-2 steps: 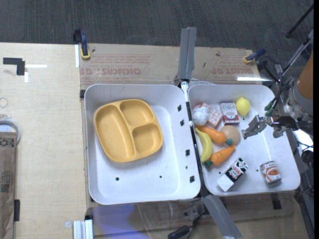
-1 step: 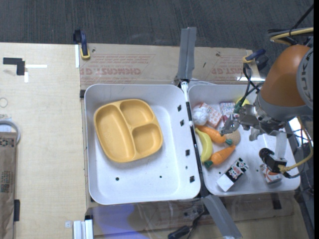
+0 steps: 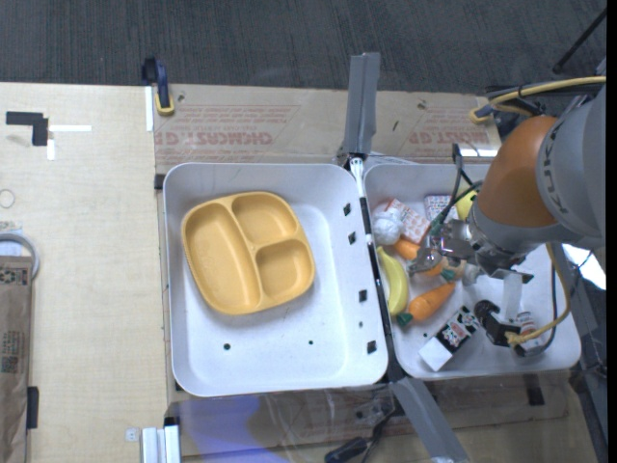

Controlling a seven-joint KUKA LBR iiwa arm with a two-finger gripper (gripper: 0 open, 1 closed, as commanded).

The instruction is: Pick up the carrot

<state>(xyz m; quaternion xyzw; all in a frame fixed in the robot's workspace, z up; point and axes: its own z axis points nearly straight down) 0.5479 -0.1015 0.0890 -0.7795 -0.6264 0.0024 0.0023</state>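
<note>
Red lettering on the cardboard sheet (image 3: 289, 128) behind the bins is too blurred to read, the left bin (image 3: 280, 355) holds a yellow divided plate (image 3: 248, 251) with open floor around it, and in the crowded right bin (image 3: 501, 363) the carrot (image 3: 431, 301) lies beside a banana (image 3: 393, 280), just below the hand (image 3: 436, 258), whose grip I cannot tell.

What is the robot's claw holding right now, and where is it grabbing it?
That cannot be told. The gripper hangs in the right bin just above the carrot, but no object shows clearly between its tips from this high camera.
</note>
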